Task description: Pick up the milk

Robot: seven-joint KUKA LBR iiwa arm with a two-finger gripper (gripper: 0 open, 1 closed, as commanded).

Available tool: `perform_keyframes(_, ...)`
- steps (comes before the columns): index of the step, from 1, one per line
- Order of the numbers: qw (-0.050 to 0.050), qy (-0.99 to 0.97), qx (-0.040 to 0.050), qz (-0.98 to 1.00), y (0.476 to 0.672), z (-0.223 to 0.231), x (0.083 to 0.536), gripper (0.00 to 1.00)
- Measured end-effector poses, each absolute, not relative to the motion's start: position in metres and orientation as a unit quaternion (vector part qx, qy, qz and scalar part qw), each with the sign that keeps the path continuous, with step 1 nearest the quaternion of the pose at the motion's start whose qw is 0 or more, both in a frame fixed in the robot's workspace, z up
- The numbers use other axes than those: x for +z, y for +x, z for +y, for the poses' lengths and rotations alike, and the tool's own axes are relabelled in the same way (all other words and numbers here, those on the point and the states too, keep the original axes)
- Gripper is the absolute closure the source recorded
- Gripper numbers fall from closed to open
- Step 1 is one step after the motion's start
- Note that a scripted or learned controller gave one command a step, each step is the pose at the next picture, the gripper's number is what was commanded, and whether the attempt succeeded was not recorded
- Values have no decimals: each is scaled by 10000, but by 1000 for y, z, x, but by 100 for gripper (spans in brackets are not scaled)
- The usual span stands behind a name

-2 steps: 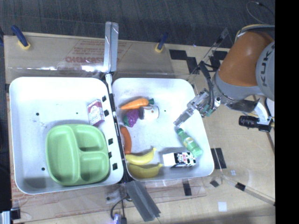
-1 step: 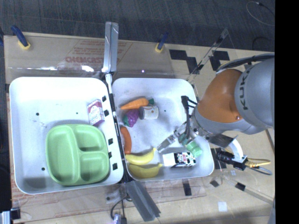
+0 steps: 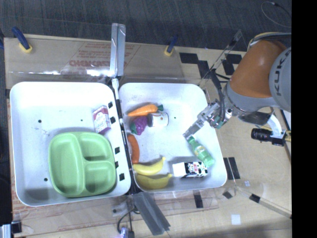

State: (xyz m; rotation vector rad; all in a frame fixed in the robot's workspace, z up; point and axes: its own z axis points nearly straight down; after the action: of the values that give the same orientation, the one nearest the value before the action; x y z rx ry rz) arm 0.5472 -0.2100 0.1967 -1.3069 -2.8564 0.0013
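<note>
1. While lying on its side against the near wall of the right bin, untouched and not yet lifted: black-and-white milk carton.
2. Crowding it on both flanks: two bananas just beside its left end, and a tilted green bottle just above its right end, possibly touching.
3. Farther up the same bin, well apart from the carton: a carrot, a purple item and a small white item, with an orange piece along the dividing wall.
4. Poised near the bottle's cap, short of the carton, at the end of the grey and orange arm: the jaws, with nothing visible between them; released or clenched, impossible to tell from this angle.
5. Likely hazards from here: closing on the bottle instead of the carton, given how near the bottle sits to the line of approach; nudging the carton into the bananas or wedging it against the bin wall on descent; slipping off a flat, low-lying carton with little room for a grip beside the wall.
6. Out of play in the left bin on the desk: a green divided plate and a small red and white carton.
</note>
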Motion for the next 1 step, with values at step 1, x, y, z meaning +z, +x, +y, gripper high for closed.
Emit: perform_keyframes(1,31,-5980,11,-8015,491,-121,89,0)
